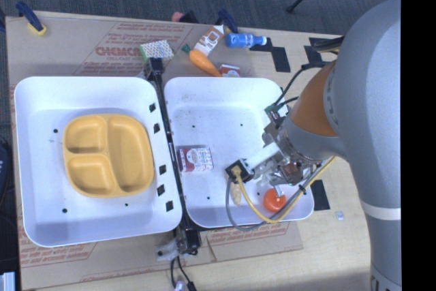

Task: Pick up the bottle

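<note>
Reaches in from frame right with grey arm (371, 112); hangs gripper (276, 177) over orange ball (274, 200) at lower right, grip state impossible to tell; risks snagging yellow cable (253, 206), missing blue bottle (242, 41) at upper centre.

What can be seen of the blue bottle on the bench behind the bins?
The blue bottle lies on its side on the cardboard behind the right bin, outside both bins. Its body looks like blue plastic, with a paler, whitish end pointing right. It lies beside a white-and-orange carton; whether they touch cannot be told. The gripper is low inside the right bin, well apart from it.
</note>
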